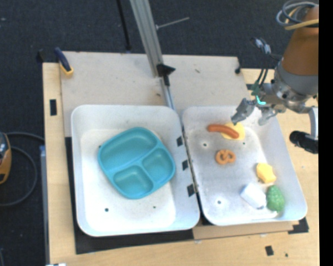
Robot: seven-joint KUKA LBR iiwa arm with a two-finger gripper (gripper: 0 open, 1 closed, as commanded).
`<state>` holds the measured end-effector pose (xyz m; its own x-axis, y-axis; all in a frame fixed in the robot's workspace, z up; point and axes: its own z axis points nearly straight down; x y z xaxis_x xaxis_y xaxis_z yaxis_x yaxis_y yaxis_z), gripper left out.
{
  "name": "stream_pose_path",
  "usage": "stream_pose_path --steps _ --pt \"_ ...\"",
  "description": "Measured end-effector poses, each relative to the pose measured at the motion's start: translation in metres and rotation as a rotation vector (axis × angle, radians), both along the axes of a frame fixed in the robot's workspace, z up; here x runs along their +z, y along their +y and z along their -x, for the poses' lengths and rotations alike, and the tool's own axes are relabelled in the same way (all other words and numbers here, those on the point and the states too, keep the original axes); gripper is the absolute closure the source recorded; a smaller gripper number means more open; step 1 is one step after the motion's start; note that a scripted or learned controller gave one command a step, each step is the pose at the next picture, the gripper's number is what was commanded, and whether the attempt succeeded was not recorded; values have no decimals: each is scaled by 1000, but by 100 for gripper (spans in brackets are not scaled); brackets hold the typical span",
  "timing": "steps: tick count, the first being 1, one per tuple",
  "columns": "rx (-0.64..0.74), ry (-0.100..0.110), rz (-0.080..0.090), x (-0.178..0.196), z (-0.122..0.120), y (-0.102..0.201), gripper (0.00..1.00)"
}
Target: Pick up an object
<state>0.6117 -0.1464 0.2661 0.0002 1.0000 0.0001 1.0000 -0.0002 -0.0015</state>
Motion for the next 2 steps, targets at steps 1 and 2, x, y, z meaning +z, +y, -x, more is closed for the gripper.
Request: stream_pose_path --steps 1,2 --pt "0 -3 0 2 -1 0 0" --pt "0 2 1 -55 2 8 0"
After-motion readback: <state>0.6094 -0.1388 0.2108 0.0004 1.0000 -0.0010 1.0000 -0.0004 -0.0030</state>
